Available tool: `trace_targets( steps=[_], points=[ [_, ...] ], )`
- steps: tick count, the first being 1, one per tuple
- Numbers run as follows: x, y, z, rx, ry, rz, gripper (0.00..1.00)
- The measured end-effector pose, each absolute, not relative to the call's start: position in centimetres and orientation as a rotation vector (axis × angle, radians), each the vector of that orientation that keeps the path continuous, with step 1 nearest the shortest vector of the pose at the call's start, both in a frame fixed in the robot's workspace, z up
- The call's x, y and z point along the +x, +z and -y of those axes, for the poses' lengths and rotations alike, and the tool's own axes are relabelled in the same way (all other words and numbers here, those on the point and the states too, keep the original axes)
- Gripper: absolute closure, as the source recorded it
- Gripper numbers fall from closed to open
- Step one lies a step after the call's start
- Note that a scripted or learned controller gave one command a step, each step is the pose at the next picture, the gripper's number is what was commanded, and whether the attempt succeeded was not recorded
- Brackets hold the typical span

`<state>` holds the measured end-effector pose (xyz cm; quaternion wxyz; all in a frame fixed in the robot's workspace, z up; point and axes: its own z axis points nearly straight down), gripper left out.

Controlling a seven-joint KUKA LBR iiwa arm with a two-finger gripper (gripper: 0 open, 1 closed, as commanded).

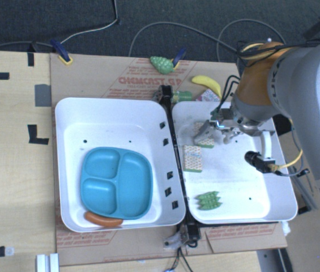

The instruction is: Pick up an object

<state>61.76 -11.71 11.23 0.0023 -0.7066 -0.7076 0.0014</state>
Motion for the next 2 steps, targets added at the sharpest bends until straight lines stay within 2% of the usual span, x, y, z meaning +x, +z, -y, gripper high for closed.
trace_targets(
  steps=[1,2],
  points=[
    [63.69,8.58,10.84,-2.221,0.000,2.224,0.00],
    [63.71,9.53,10.84,-2.221,-0.001,2.225,1.00]
  ],
)
